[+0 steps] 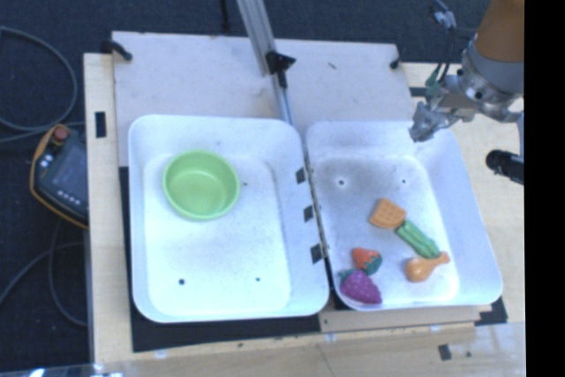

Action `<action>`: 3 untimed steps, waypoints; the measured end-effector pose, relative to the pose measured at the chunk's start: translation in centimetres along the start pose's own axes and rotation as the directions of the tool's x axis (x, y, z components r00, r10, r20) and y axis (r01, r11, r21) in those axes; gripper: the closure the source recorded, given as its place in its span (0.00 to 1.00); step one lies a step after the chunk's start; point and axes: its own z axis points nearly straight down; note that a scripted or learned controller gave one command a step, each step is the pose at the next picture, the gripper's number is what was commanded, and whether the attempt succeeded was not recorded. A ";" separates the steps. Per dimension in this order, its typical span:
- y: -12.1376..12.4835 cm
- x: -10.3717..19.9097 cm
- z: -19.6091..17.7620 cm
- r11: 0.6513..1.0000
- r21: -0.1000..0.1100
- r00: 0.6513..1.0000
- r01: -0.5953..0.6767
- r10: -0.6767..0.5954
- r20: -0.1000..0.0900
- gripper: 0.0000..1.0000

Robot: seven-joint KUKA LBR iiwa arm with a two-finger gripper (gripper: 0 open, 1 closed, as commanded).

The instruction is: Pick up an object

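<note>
I see the right bin (463, 181) holding the toys in its near part, well apart from my claw (426, 124) over the far rim; its grip state I cannot tell. I judge the cracker (387, 214) touches the green vegetable (416, 237), so a descent may nudge both.

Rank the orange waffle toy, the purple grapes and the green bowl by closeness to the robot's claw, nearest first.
From the gripper, at the right bin's far edge:
1. Orange waffle toy, middle of the right bin.
2. Purple grapes, near left corner of the right bin.
3. Green bowl, in the left bin.
</note>
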 end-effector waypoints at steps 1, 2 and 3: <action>-0.6 5.5 -0.7 1.000 0.006 1.000 0.003 -0.003 -0.003 1.00; -0.6 10.4 0.7 1.000 0.008 1.000 0.001 -0.001 -0.002 1.00; -1.4 16.6 1.2 1.000 0.008 1.000 0.002 -0.002 -0.003 1.00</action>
